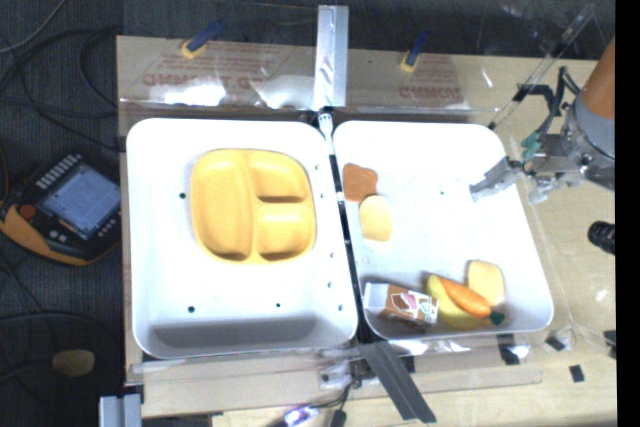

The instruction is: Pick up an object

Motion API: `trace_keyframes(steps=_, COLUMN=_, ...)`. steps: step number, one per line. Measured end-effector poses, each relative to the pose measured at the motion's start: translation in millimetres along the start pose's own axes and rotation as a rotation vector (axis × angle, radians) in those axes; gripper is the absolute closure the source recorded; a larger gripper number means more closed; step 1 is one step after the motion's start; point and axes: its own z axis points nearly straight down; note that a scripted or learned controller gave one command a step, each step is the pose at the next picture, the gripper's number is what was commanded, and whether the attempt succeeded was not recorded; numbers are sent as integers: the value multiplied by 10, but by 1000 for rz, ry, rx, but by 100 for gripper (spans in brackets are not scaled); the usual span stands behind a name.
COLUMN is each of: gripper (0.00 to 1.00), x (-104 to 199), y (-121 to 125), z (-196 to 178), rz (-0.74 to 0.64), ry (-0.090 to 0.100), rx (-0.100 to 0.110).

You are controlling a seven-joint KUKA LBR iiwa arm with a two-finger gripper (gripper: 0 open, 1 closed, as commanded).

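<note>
White plastic bins sit side by side on the worktop (150,65). In the left bin (160,315), a yellow divided tray (253,205) lies in the middle. The right bin (520,245) holds an orange-brown piece (359,180) and a pale yellow piece (375,218) near its left wall. Along its lower edge lie a small printed packet (405,304), a banana (447,303), a carrot (467,297) on it, and a yellow slice (485,280). At the right side of the frame the jaws (490,183) are above the right bin's upper right part; I cannot tell their state.
</note>
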Motion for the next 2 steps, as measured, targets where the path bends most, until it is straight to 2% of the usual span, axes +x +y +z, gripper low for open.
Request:
trace_keyframes(steps=1, gripper=0, x=-141, y=-438, z=1732, rz=63, ry=1, rx=-3)
trace_keyframes(steps=2, gripper=100, x=-145, y=-437, z=1644, rz=64, ry=0, rx=-2)
